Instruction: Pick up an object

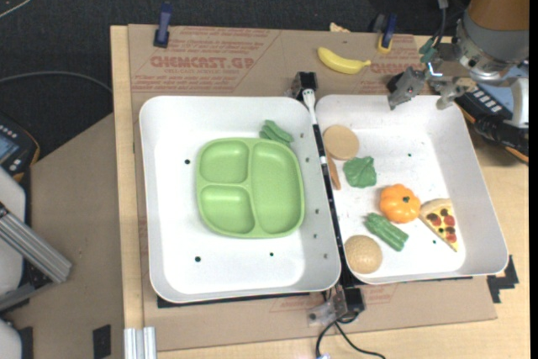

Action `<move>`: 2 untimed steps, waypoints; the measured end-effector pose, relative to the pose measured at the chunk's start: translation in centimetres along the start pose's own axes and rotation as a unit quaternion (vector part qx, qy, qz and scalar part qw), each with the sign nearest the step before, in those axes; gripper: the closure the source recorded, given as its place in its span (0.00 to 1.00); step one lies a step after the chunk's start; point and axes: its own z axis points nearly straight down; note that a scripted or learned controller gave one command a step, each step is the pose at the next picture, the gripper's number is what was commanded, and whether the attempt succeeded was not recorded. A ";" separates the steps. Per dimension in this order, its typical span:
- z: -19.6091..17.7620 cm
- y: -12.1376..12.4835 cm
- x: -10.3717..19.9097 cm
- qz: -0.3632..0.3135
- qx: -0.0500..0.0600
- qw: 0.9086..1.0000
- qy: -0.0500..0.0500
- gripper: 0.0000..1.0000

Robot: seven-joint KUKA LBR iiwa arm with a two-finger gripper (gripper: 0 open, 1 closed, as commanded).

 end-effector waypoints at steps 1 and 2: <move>16.7 -7.0 -1.7 0.003 0.006 1.000 0.002 0.00; 16.2 -14.2 -0.1 0.001 0.004 1.000 0.002 0.00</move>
